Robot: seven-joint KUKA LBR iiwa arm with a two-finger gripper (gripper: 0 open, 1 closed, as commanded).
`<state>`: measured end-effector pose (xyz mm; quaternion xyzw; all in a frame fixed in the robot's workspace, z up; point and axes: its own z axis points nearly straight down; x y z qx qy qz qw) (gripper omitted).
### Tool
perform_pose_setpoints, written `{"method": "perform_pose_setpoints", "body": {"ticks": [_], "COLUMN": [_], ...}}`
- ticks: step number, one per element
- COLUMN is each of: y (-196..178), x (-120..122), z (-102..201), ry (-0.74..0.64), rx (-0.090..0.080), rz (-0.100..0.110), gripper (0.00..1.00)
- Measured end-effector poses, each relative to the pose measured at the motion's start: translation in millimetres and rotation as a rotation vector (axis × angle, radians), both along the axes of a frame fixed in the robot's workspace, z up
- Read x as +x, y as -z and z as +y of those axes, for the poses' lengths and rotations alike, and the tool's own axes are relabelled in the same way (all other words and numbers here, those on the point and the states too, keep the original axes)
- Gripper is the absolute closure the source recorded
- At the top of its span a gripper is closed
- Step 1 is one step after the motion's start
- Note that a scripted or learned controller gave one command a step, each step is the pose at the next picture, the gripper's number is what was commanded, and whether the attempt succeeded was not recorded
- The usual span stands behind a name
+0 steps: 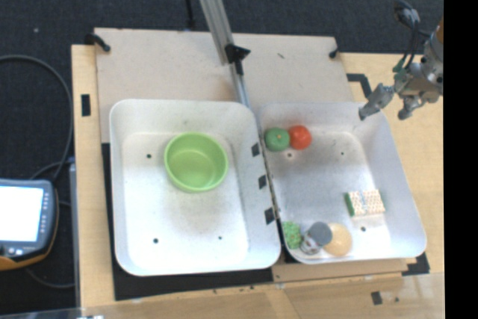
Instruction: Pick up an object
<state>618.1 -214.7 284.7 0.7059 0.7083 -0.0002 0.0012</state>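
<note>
Grey gripper (pixel 388 107) hangs at the right bin's (pixel 396 183) far right corner, fingers spread wide with nothing between them. Below it lie a green ball (pixel 277 139) touching a red ball (pixel 300 137) near the far left wall, a patterned block (pixel 365 202) at the right, and a grey piece (pixel 320 234) beside a yellowish ball (pixel 338 240) at the near edge. A green bowl (pixel 196 161) sits in the left bin (pixel 134 235).

Green bowl (pixel 196 160), red ball (pixel 300 137), white bins (pixel 134 250)
</note>
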Motion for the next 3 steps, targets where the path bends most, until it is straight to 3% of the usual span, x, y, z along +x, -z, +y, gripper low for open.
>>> {"method": "perform_pose_setpoints", "body": {"ticks": [1, 3], "y": [0, 124], "x": [0, -9], "z": [0, -7], "ry": [-0.001, 0.004], "rx": [-0.001, 0.001], "rz": [0.000, 0.007], "gripper": [0.00, 0.00]}}
